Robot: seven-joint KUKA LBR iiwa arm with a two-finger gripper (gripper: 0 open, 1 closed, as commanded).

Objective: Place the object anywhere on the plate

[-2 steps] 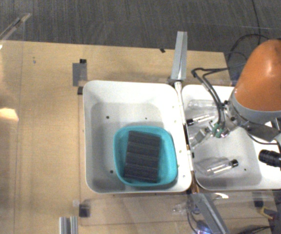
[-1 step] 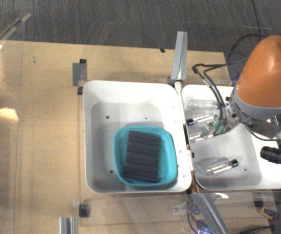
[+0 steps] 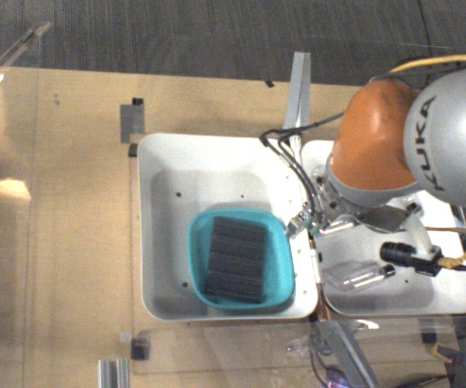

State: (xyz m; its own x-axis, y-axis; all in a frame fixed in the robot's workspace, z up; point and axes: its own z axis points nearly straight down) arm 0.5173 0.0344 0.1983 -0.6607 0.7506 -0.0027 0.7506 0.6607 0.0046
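Looming at the right of the frame, my grey arm with its orange band (image 3: 374, 140) covers my two-finger gripper (image 3: 354, 221), so I cannot tell its state. Lower centre, the dark ridged rectangular block (image 3: 236, 259) lies on the teal square plate (image 3: 279, 249) in the left white bin (image 3: 164, 208).

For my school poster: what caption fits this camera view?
Dark ridged block lying on teal plate in left white bin.

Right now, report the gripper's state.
Gripper: over the right bin, holding nothing visible; open or closed cannot be told.
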